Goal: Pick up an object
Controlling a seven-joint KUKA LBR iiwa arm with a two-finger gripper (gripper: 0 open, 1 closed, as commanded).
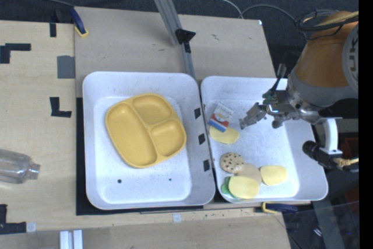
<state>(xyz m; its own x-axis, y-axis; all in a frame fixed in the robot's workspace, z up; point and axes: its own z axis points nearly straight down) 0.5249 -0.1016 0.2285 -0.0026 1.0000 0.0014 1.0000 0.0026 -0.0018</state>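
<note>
Two-finger gripper: dark fingers blurred, opening cannot be told; nothing visibly between them. At its 8 o'clock, just beside: small clear packet with red and blue label, overlapping pale yellow wedge. Left bin: yellow three-compartment plastic plate.

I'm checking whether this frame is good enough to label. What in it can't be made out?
- Gripper: small and blurred in the camera view; fingers' state unclear.
- Green item: mostly covered by the pale yellow-green piece.
- Small packet: print too small to read.
- Clear bottle: cut off by the left edge.
</note>
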